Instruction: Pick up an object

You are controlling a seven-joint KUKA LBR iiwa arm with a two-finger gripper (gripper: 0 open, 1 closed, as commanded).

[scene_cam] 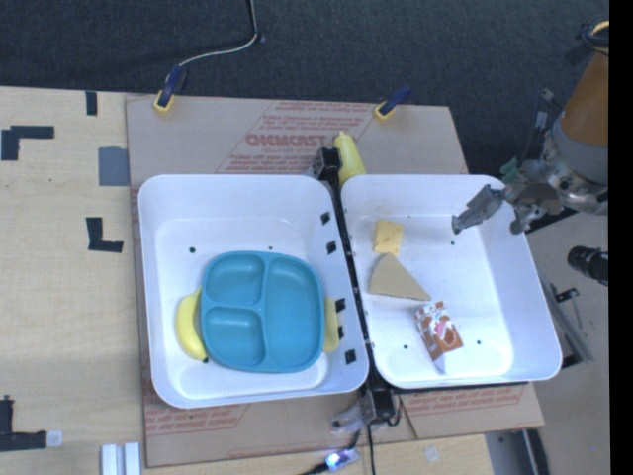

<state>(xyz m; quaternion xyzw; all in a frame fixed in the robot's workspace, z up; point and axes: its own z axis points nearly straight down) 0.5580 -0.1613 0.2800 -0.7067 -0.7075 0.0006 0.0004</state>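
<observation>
Gripper (499, 210) spread, holding nothing – above right bin (514, 295), cardboard (287, 137) lettering in red, unreadable

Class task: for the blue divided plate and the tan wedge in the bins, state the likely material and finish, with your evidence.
Blue divided plate: probably moulded plastic, smooth with a slight sheen, uniform colour and rounded compartments. Tan wedge: possibly foam or wood, matte, flat dull faces; uncertain.

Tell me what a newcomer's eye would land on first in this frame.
The bright blue divided plate in the left bin stands out first, with something yellow peeking from under its left edge. Next comes the gripper, hanging over the right bin above a small yellow block.
</observation>
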